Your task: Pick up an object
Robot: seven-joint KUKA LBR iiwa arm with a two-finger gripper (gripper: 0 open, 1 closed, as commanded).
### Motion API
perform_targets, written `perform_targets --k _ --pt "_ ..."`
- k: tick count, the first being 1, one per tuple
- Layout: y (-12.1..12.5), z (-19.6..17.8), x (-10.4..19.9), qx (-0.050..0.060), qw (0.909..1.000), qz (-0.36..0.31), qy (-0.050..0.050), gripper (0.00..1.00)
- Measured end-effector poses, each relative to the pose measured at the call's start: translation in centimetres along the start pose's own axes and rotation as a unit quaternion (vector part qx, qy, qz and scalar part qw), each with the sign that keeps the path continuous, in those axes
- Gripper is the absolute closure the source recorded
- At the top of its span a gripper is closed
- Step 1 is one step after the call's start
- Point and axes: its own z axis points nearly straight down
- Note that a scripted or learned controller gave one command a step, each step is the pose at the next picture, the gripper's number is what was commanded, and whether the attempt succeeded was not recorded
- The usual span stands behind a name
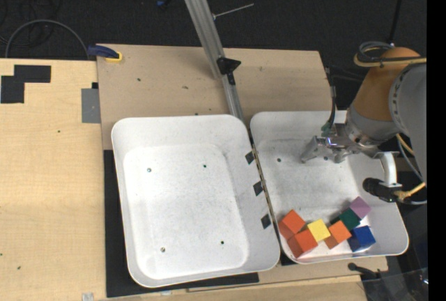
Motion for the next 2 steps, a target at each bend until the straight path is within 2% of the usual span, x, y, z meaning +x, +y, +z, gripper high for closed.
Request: perform_targets --k 1,2 --pt "2.3 -0.7 -0.8 0.002 1.0000 -0.002 0.001 0.00" --pt "2.2 -14.5 1.9 -0.001 1.0000 -0.001 0.000 0.00"
